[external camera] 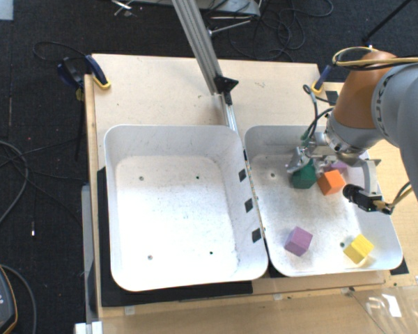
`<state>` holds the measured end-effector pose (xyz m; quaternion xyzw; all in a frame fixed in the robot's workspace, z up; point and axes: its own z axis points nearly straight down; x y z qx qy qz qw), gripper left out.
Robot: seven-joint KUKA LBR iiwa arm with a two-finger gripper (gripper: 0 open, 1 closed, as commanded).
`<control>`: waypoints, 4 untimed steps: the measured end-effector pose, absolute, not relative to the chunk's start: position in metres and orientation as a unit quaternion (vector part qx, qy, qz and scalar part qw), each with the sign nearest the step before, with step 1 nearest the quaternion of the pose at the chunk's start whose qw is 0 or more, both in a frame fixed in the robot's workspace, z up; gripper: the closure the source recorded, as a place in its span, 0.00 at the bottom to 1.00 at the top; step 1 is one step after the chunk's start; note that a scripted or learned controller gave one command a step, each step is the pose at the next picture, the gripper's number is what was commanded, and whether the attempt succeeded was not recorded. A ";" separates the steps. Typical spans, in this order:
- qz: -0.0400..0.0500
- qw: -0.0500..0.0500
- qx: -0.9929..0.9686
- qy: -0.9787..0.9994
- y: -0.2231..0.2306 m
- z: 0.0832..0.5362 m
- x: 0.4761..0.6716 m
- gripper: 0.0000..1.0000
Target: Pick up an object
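My gripper is low in the right bin, directly over the green object; the orange block sits just beside it. Step in hand, as I judge it: the approach and grasp on the green object. I cannot tell how my jaws stand, nor whether they grip anything. The next move calls for a firm closure, then a straight lift clear of the orange block.

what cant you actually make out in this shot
- Hand: in the camera view, the wrist covers its fingers, so open or shut is unclear.
- Green object: top hidden under the hand; contact unclear.
- Pink object: mostly hidden behind the orange block and the arm.
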<state>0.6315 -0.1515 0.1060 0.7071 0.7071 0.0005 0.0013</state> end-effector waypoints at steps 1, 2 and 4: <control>0.004 0.002 0.704 0.710 -0.078 0.200 0.619 1.00; 0.001 -0.002 0.703 0.711 0.008 0.205 0.591 1.00; 0.001 0.001 0.705 0.709 0.063 0.195 0.668 1.00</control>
